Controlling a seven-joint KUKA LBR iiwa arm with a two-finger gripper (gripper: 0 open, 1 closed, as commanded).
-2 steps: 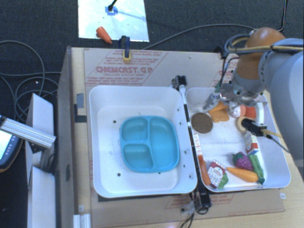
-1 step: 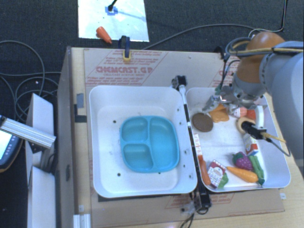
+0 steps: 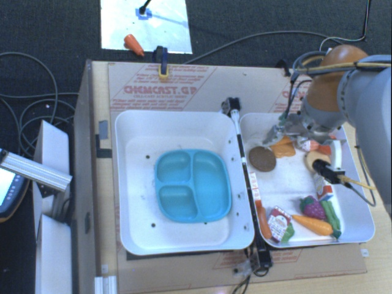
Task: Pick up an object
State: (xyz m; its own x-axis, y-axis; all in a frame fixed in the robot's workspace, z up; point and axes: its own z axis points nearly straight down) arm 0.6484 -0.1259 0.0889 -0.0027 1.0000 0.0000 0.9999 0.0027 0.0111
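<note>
Nearest the bottom of the frame, the right bin (image 3: 361,228) holds one toy carrot (image 3: 312,224), one bunch of purple grapes (image 3: 313,208), one green vegetable (image 3: 332,216) and one red-and-white packet (image 3: 279,221). Mid-bin lie one brown round patty (image 3: 263,158), one orange wedge (image 3: 283,147) and one banana-like piece (image 3: 318,162). The left bin (image 3: 141,133) holds one blue divided plate (image 3: 193,185). At the upper right, the gripper (image 3: 293,129) sits low over the right bin's far end, just beside the orange wedge; whether it is wide or narrow cannot be told. One orange-capped marker (image 3: 133,43) lies at the upper left.
</note>
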